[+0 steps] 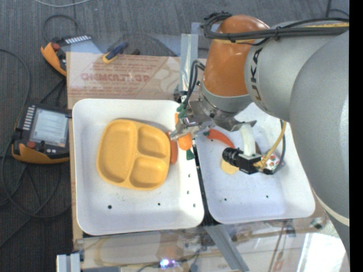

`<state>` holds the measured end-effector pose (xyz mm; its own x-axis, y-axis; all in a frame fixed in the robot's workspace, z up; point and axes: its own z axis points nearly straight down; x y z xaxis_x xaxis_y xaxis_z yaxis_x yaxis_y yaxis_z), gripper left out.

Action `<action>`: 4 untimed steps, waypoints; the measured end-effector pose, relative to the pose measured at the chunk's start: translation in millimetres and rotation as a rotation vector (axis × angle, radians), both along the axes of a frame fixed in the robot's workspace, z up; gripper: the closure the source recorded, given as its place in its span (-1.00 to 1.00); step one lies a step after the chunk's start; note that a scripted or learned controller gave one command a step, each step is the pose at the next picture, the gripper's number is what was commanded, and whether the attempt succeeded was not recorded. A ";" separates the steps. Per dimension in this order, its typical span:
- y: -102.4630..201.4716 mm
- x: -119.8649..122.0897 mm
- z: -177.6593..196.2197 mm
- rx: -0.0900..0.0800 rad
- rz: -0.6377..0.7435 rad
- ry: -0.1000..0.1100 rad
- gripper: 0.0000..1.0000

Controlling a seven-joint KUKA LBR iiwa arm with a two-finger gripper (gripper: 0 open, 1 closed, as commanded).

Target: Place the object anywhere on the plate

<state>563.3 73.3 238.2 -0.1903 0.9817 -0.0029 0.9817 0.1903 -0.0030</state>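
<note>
The gripper (182, 130) hangs over the left bin's (85, 208) right edge, just beside the yellow plate (134, 153). A small orange carrot-like toy (185, 142) sits under it; can't tell if the fingers pinch it. Looks light, hard, probably slippery, so grab mid-body

You are looking at a robotics lab: a grey carpet floor (34, 38) is carrying loose cables (17, 67), a teach pendant (42, 134) is lying beside the white bins (85, 208), and the KUKA arm (295, 67) is working over a cardboard-backed (125, 78) bench.
</note>
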 end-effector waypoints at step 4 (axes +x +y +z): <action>88.1 -29.8 153.3 -0.001 -0.072 -0.003 1.00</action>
